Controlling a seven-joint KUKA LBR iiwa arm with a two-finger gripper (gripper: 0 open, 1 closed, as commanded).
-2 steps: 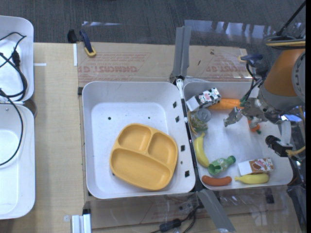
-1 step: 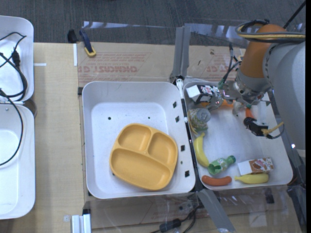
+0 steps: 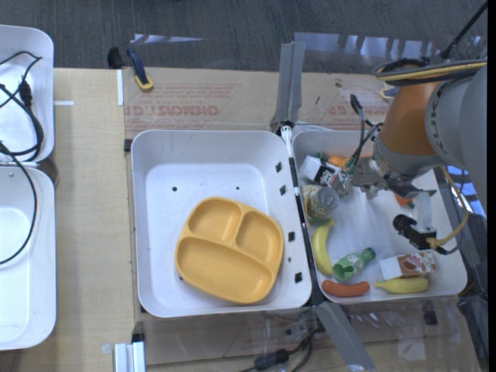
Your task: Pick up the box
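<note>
We see the arm (image 3: pixel 434 122) reaching over the right bin (image 3: pixel 457 281), and its gripper (image 3: pixel 341 180) hangs low near the bin's upper left corner. We cannot tell the state of the jaws, because clutter hides them. The box (image 3: pixel 408 266) lies flat near the lower right corner, well apart from the gripper, just above a banana (image 3: pixel 403 286). A green bottle (image 3: pixel 353 263) lies beside it. In the left bin (image 3: pixel 147 208) rests a yellow divided plate (image 3: pixel 229 249).

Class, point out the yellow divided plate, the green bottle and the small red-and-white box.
Yellow divided plate (image 3: pixel 229 248), camera view, centre divider.
Green bottle (image 3: pixel 353 263), camera view, body.
Small red-and-white box (image 3: pixel 408 265), camera view, top face.
</note>
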